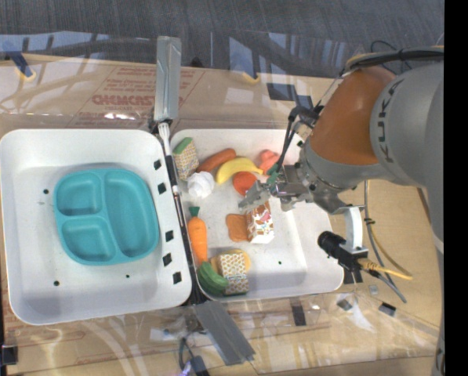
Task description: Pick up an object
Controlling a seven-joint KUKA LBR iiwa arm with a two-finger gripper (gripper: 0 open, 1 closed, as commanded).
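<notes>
Camera view looks down on my bench with its two white bins side by side. My left bin carries a teal divided plate with three compartments. My right bin holds a scatter of toy food: a small carton with red and white print near the middle, a brown biscuit-like piece touching its left side, a yellow banana, a red sausage just beyond it, an orange-red round piece beside the banana, a pink piece near the far wall, a white garlic bulb, a carrot along the left wall, a checkered box in the far left corner, and another checkered box resting against a green piece at the near left corner. My gripper hangs over the middle of the right bin, just above the small carton, its tips close to the carton's top. Whether it is spread or clenched I cannot tell, and nothing is seen lifted from the bin floor.
</notes>
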